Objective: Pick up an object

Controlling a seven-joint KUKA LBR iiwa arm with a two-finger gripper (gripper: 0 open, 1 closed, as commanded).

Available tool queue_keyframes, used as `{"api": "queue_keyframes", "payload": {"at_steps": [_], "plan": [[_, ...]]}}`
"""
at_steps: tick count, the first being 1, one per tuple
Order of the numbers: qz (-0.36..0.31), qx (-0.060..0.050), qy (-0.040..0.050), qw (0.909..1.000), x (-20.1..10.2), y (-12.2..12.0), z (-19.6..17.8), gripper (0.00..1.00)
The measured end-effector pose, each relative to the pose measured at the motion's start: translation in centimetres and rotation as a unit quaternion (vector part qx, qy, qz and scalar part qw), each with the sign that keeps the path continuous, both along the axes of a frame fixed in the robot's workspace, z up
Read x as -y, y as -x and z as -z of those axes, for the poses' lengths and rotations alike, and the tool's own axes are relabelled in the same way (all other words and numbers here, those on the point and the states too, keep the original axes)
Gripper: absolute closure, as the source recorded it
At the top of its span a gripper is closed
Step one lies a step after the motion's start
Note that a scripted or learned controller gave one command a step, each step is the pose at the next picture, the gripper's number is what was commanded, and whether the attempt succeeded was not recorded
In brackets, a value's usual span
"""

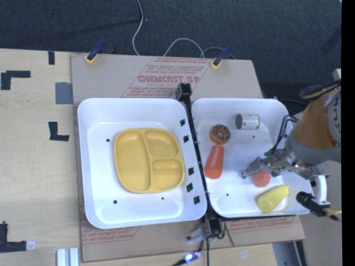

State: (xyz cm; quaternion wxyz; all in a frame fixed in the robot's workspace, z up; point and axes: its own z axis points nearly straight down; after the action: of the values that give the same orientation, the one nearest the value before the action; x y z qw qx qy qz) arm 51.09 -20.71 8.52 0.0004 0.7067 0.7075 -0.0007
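1. The arm (319, 132) reaches in from the right edge of the frame, and its gripper (259, 172) sits low over the right bin (244, 105), toward the bin's lower right
2. A small orange-red ball (262, 178) lies right at the fingertips; whether the fingers are closed on it or merely beside it cannot be told (the view is too coarse there)
3. A yellow lemon-shaped object (273, 198) lies just below the ball, near the bin's lower right corner
4. At the bin's left side lie an orange-red cylinder (214, 162) and, just above it, a brown doughnut (220, 133); a grey can (247, 121) lies on its side near the top
5. The left bin (94, 115) holds a yellow divided plate (148, 159) in the centre of the frame
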Motion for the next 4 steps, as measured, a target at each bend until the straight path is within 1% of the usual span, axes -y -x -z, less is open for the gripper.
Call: {"api": "queue_keyframes", "payload": {"at_steps": [1, 2, 3, 4], "plan": [[0.0, 0.002, 0.0013, 1.0, 0.0, -0.1, -1.1, 1.0], [0.0, 0.001, 0.0, 1.0, 0.2, -1.2, -6.1, 1.0], [0.0, 0.002, 0.0001, 1.0, 0.5, -1.5, -10.4, 1.0], [0.0, 0.002, 0.0002, 1.0, 0.5, -1.6, -15.7, 1.0]]}}
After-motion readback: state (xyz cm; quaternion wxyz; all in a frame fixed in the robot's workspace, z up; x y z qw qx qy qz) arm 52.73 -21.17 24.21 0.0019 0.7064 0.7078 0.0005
